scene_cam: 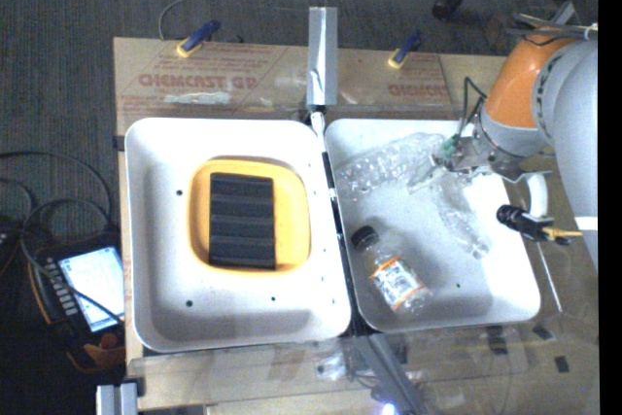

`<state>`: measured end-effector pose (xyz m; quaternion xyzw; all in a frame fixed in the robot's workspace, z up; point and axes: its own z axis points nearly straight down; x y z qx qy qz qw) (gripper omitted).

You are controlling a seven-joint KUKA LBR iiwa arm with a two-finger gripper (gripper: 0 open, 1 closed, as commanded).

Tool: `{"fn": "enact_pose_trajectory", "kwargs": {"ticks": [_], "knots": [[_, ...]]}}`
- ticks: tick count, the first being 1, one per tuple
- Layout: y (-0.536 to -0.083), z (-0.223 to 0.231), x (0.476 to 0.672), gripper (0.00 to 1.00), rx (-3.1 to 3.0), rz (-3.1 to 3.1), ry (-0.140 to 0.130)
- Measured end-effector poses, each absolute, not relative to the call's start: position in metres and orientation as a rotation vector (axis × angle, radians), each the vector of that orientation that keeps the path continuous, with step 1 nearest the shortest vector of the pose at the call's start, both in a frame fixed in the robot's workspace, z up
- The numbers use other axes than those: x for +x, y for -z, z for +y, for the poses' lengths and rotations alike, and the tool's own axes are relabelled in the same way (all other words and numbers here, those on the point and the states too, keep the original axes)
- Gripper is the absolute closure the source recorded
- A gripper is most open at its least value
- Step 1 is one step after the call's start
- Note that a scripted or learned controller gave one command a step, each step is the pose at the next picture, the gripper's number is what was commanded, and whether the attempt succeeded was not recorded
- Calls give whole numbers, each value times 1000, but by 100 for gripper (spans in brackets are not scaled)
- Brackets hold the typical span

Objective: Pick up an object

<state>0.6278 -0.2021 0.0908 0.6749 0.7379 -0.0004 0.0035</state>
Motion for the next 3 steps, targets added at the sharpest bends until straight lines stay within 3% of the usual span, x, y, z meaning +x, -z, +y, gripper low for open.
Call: {"fn": "enact_pose_trajectory", "kwargs": {"ticks": [1,2,3], "knots": [[-183,-176,591,0,2017,2405,3],[-97,-207,587,0,1971,2437,-8],[-115,-204,592,100,1963,2436,-21]]}}
